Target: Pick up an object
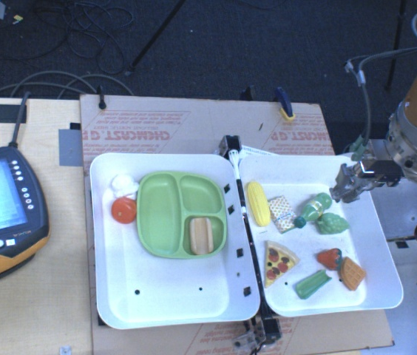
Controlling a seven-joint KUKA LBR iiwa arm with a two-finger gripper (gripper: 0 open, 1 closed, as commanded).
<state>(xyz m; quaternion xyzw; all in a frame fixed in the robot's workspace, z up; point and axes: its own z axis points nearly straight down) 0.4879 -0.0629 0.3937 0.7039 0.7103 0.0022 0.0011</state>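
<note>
My gripper (347,186) hangs over the right bin's (386,287) far right side, just right of a green bottle (312,208) and a green leafy toy (333,223). Nothing shows between its fingers. The same bin holds a yellow corn cob (258,203), a patterned square (281,212), a pizza slice (277,261), a red-and-orange piece (330,257), a waffle-like orange piece (352,274) and a green cylinder (311,283).
The left bin (120,294) carries a green divided plate (180,213) with a tan bread piece (200,235), plus a red tomato (123,210) and a white item (123,184). A tablet pendant (1,209) lies at the far left.
</note>
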